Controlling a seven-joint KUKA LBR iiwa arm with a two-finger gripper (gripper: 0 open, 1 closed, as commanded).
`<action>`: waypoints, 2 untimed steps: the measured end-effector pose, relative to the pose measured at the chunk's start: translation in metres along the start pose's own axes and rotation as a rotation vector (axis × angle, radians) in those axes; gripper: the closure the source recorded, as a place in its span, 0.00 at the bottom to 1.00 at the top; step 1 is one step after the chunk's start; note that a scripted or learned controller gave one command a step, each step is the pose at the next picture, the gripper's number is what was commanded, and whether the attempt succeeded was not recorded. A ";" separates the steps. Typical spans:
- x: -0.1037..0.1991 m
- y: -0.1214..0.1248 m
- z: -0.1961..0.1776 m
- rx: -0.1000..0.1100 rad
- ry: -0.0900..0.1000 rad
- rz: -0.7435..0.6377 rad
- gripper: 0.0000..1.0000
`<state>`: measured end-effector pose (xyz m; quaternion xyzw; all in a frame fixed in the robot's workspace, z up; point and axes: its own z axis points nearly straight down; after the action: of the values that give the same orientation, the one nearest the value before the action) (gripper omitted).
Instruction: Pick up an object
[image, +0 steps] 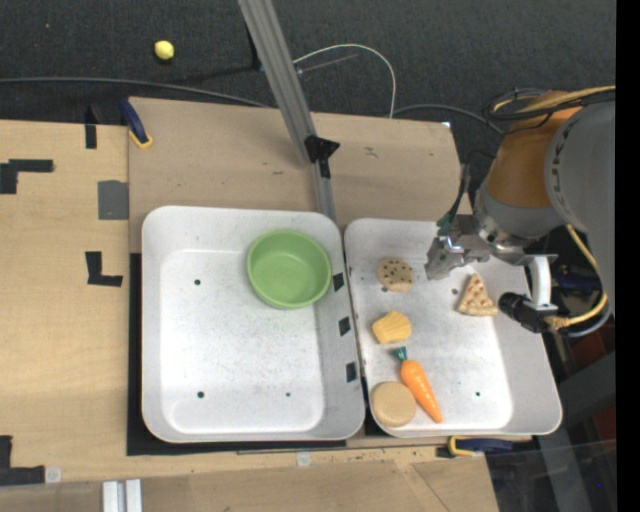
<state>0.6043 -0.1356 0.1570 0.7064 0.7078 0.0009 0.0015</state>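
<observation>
Although the pincer (447, 258) hangs low over the upper part of the right bin (520, 400), its tips are too dark and small against the white floor to tell how far apart they stand, and nothing can be seen held between them. It sits between two of the toy foods: the round cookie (395, 274) lies just to its left, and the pizza wedge (477, 297) lies just below and to its right, close under the grey wrist. Either could be the thing to pick, since the task names none; the cookie looks the freer of the two, with open floor around it.

Further down the same bin the yellow corn piece (391, 327) lies near the middle, the orange carrot (421, 388) slants below it, and a tan round bun (393, 404) rests against the carrot at the bin's lower left corner. These sit close together, which would likely make a clean grip harder there.

The left bin (170, 300) holds a green bowl (289, 268) near its upper right corner, well apart from the pincer. Both bins rest side by side on the wooden surface (60, 300), so the arm can reach either from the right.
</observation>
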 end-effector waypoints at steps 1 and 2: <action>-0.004 0.001 -0.063 -0.001 -0.001 0.000 1.00; -0.004 0.003 -0.105 0.000 0.000 0.000 1.00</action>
<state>0.6067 -0.1391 0.2624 0.7064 0.7078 0.0010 0.0017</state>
